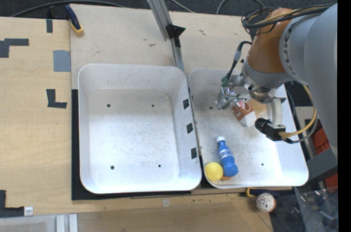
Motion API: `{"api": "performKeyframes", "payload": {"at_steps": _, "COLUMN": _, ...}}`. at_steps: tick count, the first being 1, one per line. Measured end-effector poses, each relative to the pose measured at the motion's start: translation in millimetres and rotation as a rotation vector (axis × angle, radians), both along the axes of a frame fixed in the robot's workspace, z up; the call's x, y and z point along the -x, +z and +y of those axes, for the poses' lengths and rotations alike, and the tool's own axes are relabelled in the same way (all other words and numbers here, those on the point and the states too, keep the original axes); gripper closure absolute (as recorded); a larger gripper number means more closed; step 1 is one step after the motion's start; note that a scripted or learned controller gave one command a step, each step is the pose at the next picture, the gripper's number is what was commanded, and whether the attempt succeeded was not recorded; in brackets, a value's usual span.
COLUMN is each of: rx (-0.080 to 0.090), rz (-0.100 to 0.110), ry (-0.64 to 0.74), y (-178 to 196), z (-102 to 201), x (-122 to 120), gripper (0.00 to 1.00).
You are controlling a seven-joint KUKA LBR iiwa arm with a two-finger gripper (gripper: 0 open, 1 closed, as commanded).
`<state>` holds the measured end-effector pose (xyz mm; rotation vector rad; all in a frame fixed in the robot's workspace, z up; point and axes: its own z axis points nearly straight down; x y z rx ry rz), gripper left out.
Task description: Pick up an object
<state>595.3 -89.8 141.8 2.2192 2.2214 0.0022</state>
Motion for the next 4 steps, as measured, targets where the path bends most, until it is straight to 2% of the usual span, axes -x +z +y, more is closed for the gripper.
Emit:
{"api": "performKeyframes", "payload": {"at_steps": 1, "rx": 0.0, "rz": -0.001, "ry": 0.0, "y": 43, "z": 0, "x": 2, "gripper": 1.0}}
{"api": "performKeyframes", "payload": {"at_steps": 2, "rx": 0.001, "rz": -0.003, "ry": 0.0, "y": 103, "z": -6, "x": 6, "gripper": 1.0}}
{"api": "performKeyframes", "payload": {"at_steps": 3, "rx": -0.001, "rz": 0.006, "ry": 0.004, "y": 89, "z": 45, "x": 22, "gripper": 1.0}}
{"api": "performKeyframes", "payload": {"at_steps": 4, "rx": -0.002, "rz": 0.005, "ry": 0.005, "y": 95, "z": 89, "x": 44, "gripper": 1.0}}
